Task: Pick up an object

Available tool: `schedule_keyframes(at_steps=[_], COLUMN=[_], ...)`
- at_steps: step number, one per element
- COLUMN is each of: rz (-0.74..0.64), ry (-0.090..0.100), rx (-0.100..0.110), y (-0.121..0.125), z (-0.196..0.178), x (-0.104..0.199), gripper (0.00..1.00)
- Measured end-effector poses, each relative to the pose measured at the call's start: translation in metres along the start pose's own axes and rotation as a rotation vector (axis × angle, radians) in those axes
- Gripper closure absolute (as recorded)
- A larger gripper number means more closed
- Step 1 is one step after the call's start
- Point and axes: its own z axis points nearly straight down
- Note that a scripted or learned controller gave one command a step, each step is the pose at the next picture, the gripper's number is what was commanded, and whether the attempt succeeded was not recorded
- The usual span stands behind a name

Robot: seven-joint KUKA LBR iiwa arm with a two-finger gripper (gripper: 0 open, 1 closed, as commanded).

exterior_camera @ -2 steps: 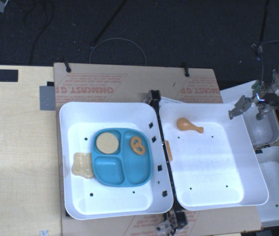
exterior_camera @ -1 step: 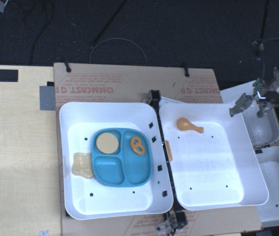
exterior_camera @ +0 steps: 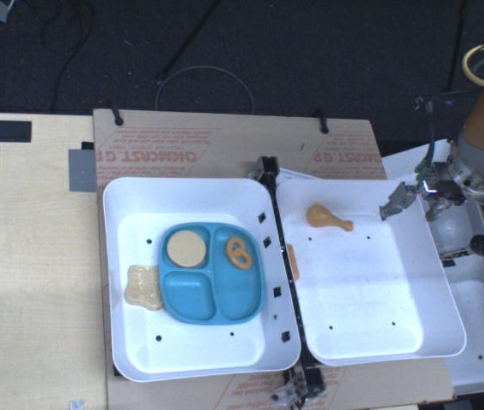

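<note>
Gripper at right bin's far-right rim, finger state impossible to tell, toy drumstick nearby, blue divided plate in left bin

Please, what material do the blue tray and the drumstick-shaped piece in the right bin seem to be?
The blue tray looks like moulded plastic, semi-matte: uniform colour, rounded compartment walls. The drumstick-shaped piece seems to be toy food, probably plastic or rubber: smooth, even tan surface. The view is too coarse to settle which.
</note>
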Motion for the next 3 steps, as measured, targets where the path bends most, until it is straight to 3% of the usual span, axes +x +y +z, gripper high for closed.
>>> schedule_keyframes(at_steps=[2,3], rz=[0.001,0.002], ry=[0.000,-0.001], rx=[-0.001,-0.003], y=[-0.003,-0.002], z=[0.107,0.094], x=[0.002,0.001], gripper=[0.00,1.00])
